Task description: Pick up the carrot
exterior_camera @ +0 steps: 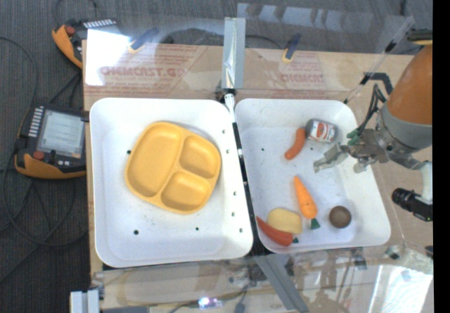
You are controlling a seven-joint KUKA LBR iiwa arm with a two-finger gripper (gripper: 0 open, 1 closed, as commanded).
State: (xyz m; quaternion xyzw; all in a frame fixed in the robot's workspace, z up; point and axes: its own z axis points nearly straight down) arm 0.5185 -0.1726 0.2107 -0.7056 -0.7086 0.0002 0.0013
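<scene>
Simply orange carrot (304,197), green-tipped.

A yellow plastic divided tray (174,166) lies in the left white bin (105,234), and a small tin can (322,130), a brown ball (339,216) and a yellow potato (284,220) lie in the right bin (365,234).

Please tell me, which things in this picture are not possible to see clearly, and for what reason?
- The hand, camera view: small and seen at a slant, so whether it is open or shut cannot be told.
- The can, camera view: label too small to read.
- The red pepper, camera view: partly covered by the potato.
- The arm, camera view: cut off by the right edge.
- The carrot: its green end is too small for detail.
</scene>
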